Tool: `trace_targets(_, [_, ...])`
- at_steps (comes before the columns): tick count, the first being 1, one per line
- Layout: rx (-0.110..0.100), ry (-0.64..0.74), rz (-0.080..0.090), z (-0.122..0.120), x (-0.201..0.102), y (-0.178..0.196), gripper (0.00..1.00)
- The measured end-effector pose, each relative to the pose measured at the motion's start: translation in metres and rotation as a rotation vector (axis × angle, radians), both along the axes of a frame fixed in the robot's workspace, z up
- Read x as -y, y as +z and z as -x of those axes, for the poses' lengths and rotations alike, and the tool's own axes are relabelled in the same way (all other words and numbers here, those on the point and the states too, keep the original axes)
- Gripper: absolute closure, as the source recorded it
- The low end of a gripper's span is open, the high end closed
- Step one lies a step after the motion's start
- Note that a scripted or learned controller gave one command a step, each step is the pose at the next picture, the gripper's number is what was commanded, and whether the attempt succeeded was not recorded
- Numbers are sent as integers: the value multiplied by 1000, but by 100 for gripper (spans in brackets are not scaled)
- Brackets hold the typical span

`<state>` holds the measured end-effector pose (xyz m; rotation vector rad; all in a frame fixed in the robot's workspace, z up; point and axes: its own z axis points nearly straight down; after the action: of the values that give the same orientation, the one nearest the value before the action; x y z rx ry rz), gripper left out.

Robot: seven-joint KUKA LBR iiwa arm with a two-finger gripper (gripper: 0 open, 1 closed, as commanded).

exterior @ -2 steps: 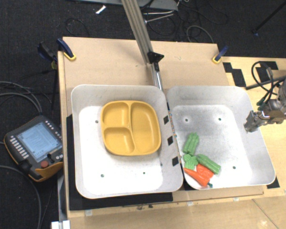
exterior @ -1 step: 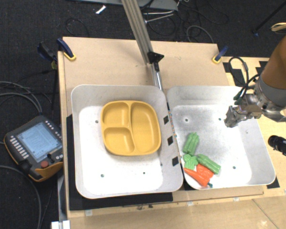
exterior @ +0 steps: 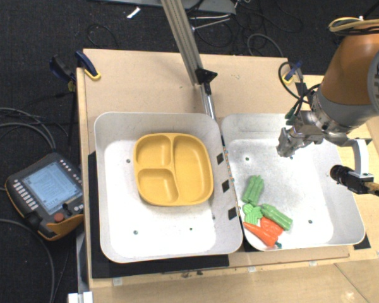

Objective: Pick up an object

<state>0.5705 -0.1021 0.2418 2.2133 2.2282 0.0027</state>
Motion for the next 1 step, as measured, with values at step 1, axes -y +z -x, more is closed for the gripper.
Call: trace_targets(1, [2,1,-1,-26,-48,8,100])
